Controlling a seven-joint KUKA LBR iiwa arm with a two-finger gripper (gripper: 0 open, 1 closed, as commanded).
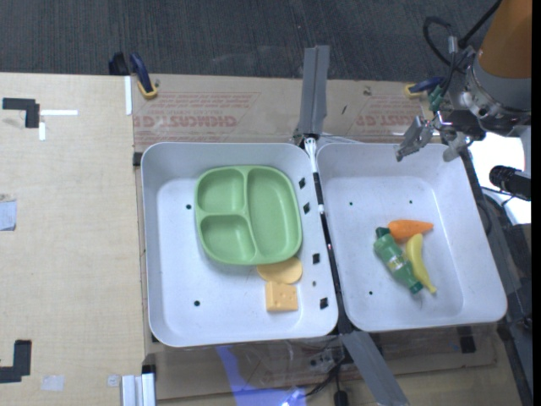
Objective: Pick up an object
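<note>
The gripper (435, 142) hangs over the far rim of the right bin (355, 227), its two fingers spread apart with nothing between them and touching nothing. Well apart from it, toward the near side of that bin, three items lie bunched together: an orange carrot (411, 227), a yellow banana (418, 262) and a green bottle (394, 257), the banana touching both others. The bin floor around this cluster is bare white, with broad room on the left and far sides. In the left bin (165, 252), a green divided plate (248, 215) fills the middle; a tan cracker-like square (282, 297) and a yellow disc (282, 271) lie just beside its near edge.
</note>
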